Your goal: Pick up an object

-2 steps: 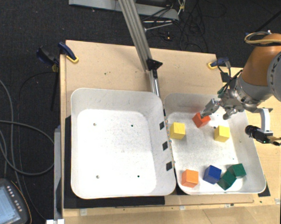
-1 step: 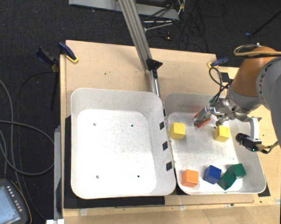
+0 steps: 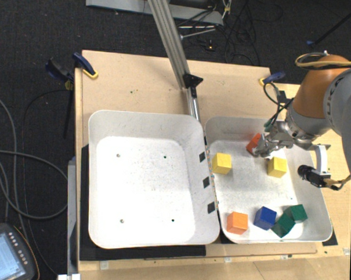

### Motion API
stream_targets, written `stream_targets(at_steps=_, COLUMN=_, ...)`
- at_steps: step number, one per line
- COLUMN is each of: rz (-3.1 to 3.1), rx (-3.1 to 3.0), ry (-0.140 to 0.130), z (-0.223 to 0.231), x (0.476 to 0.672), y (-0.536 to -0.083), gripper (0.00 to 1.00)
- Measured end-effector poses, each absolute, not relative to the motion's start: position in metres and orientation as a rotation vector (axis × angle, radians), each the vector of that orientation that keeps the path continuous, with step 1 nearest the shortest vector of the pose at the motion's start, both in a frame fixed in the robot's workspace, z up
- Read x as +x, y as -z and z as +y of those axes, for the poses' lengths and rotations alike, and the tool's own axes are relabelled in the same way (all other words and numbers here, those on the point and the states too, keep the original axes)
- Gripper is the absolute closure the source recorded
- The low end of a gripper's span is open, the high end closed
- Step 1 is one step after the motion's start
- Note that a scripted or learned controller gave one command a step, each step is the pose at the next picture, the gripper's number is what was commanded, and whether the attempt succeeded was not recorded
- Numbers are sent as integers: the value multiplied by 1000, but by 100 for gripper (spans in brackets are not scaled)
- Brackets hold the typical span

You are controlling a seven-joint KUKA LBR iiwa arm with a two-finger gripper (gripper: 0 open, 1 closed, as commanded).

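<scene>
1. step in hand, as i judge it: reach and descend for a grasp. the gripper [image 3: 262, 147] is low in the right bin [image 3: 234, 130], at its far side, right next to a red-orange block [image 3: 254, 143].
2. candidate objects, all in the right bin: the red-orange block at the gripper, a yellow cube [image 3: 222, 163] near the bin's left wall, a second yellow block [image 3: 276, 167] just beside the gripper on the near side, an orange cube [image 3: 237, 222], a blue cube [image 3: 265, 217] and two green blocks [image 3: 290, 219] along the near edge. the green pair touch each other.
3. gripper state: cannot tell. the wrist and the slant hide the tip, so whether it is spread or pressed together is unclear. nothing visibly sits in it.
4. contact: the red-orange block is partly hidden by the gripper body; touching or only beside, cannot tell.
5. next move likely calls for centring over the red-orange block, closing on it, then lifting straight up clear of the bin wall.
6. left bin [image 3: 106, 128] on the table [image 3: 137, 77] plays no part here.
</scene>
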State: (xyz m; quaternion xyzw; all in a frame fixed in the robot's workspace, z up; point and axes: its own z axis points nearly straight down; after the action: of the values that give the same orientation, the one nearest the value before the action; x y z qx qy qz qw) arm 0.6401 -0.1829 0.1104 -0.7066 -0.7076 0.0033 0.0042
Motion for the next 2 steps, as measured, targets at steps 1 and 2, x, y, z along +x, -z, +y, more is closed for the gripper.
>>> stream_targets(at_steps=1, rz=-2228, rx=-2223, ry=5, z=-179, x=638, y=-155, gripper=100)
stream_targets(at_steps=2, rz=-2231, rx=-2224, ry=7, z=-179, x=641, y=-220, gripper=100)
